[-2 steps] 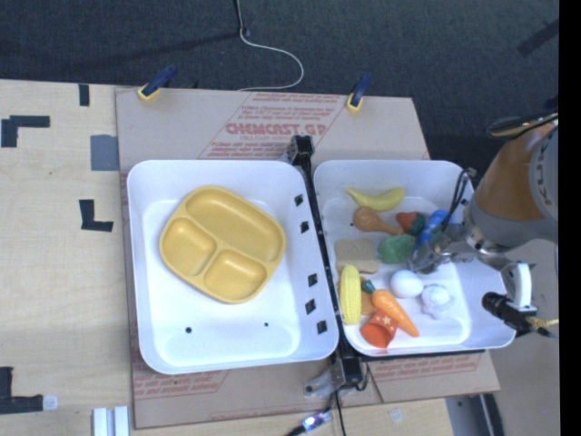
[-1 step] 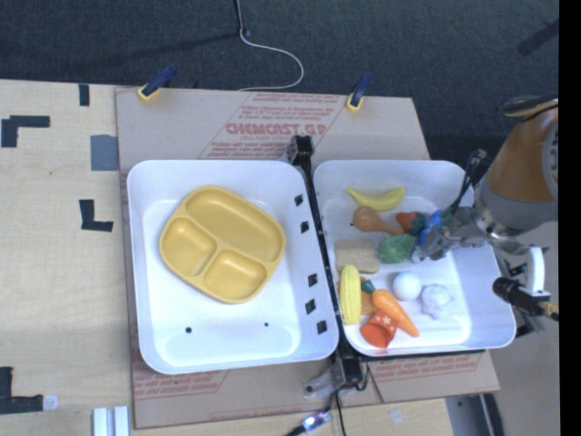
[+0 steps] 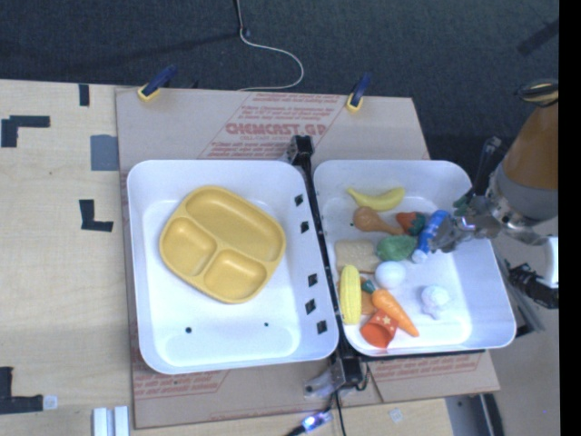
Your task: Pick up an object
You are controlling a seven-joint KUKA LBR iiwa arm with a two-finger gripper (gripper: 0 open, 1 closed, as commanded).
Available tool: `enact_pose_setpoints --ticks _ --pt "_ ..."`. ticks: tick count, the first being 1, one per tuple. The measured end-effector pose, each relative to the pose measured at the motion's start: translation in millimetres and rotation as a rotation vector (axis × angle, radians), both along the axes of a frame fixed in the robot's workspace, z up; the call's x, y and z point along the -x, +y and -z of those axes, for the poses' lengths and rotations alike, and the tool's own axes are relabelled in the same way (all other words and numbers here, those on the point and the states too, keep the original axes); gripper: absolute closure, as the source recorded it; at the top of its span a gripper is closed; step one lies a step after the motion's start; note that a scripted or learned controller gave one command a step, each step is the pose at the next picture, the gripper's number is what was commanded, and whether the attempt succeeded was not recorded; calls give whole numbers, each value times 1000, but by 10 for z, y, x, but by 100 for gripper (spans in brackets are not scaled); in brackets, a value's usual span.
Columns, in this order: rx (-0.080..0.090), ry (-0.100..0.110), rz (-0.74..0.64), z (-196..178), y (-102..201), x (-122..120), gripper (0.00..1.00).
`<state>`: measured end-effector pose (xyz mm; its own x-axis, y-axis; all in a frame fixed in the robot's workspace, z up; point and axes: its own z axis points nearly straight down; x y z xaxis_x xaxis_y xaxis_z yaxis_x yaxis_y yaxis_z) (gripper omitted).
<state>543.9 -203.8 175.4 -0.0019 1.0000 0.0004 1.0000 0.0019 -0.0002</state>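
The jaws, blue-tipped, stand a little apart with nothing between them on the gripper [image 3: 429,236] over the right bin [image 3: 481,284], the green vegetable [image 3: 396,247] just beside at 8 o'clock, long axis roughly 3-to-9.

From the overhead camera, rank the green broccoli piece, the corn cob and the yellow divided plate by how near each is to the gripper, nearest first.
1. Green broccoli piece, right bin, just left of the gripper.
2. Corn cob, right bin, along its left wall.
3. Yellow divided plate, left bin, farthest.
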Motion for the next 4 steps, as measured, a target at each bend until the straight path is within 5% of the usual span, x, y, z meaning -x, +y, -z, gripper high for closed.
enact_pose_setpoints --ticks 1,4 --pt "1 -2 -1 -503 5 -15 100" --pt "-2 2 -6 -548 1423 -838 100"
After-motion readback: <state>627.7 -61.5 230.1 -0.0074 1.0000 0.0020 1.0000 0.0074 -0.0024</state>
